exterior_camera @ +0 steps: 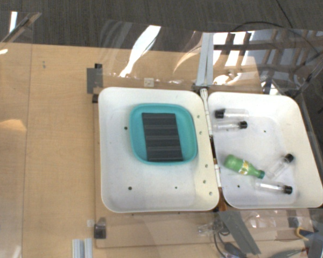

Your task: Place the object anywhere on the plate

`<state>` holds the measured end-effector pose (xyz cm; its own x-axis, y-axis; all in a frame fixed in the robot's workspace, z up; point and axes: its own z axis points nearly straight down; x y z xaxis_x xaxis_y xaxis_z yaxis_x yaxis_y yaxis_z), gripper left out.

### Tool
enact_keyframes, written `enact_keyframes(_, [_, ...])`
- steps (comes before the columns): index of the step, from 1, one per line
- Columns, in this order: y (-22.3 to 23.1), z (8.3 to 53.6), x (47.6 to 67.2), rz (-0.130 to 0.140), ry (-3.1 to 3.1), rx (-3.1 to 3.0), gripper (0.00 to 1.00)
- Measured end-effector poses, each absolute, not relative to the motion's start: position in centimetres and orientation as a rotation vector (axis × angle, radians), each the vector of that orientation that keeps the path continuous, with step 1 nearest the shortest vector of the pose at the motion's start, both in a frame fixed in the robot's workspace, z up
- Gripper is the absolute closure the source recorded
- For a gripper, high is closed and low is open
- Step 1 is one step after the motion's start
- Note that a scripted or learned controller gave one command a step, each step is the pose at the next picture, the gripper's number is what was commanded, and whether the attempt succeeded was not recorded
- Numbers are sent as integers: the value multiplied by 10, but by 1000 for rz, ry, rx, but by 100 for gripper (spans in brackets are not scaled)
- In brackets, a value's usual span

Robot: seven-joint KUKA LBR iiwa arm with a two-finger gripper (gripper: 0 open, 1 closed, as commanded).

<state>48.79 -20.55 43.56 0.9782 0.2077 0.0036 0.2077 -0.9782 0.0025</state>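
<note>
Looking down: desk (43,144) carrying two shallow white bins side by side, touching along their inner edges.
Hand: state cannot be told from this view.
Left bin (113,192): holds a teal plate (189,138), set toward the bin's far half.
On the plate: a dark ribbed slab (162,137), lying flat near the middle, long side running far to near.
Right bin (307,144): holds a green bottle (243,166) and four clear vials with black caps.
Vials: two at the far left, (230,113) and (230,126), nearly parallel; one tilted at the right (281,164); one at the near side (274,187).
Green bottle, place: near-left part of the right bin, lying on its side, apart from the plate.
Green bottle, axis: slanted from far-left to near-right, paler narrow end pointing near-right.
</note>
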Motion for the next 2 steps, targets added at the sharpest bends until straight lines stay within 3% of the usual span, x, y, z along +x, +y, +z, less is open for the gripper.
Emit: enact_keyframes(2, [-205, 436, 488, 5, 328, 3122, 0])
